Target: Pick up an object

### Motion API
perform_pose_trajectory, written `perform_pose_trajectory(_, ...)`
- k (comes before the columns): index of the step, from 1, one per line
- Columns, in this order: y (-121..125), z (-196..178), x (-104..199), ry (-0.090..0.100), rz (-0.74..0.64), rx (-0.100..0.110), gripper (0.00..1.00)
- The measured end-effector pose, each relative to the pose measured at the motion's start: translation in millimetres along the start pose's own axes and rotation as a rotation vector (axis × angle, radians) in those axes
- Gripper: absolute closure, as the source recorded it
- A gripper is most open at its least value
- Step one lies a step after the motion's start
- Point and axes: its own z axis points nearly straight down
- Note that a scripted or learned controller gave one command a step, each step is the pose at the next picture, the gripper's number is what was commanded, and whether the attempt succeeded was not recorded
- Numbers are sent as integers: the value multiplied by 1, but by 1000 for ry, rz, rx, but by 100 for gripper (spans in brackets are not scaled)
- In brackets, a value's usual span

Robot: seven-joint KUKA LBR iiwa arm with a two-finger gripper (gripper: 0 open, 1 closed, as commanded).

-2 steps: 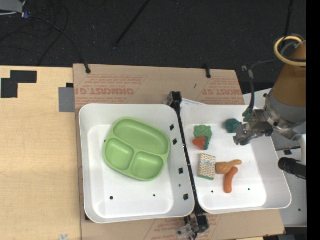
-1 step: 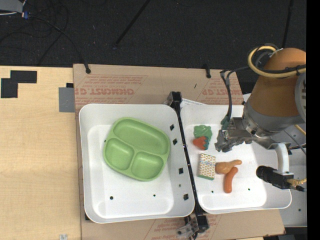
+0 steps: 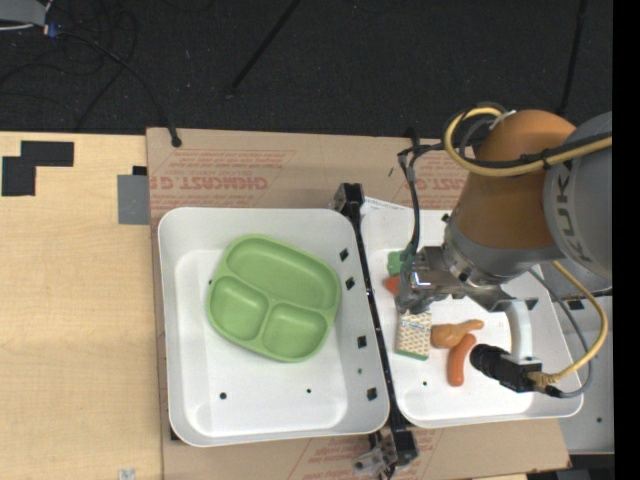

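My gripper (image 3: pixel 414 290) reaches down into the right bin (image 3: pixel 500 408) near its left wall. Directly below it in the view lies a small pale patterned block (image 3: pixel 413 337), touching or nearly touching the gripper's tip; I cannot tell which. Two orange sausage-shaped pieces lie to the block's right, one (image 3: pixel 456 333) above the other (image 3: pixel 458 361). A small green thing (image 3: pixel 398 262) and a red thing (image 3: pixel 392 284) peek out at the gripper's left side, partly hidden by it.
A light green divided plate (image 3: pixel 272 297) lies tilted in the left bin (image 3: pixel 190 388). A black divider (image 3: pixel 365 308) runs between the two bins. The grey and orange arm (image 3: pixel 515 203) covers the right bin's upper part.
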Motion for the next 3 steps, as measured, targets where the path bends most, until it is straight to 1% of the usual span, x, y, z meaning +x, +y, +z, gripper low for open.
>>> perform_pose_trajectory(2, -6, 16, 118, -2, -1, 0, 100)
perform_pose_trajectory(3, -6, 15, 116, -3, 3, 0, 0)
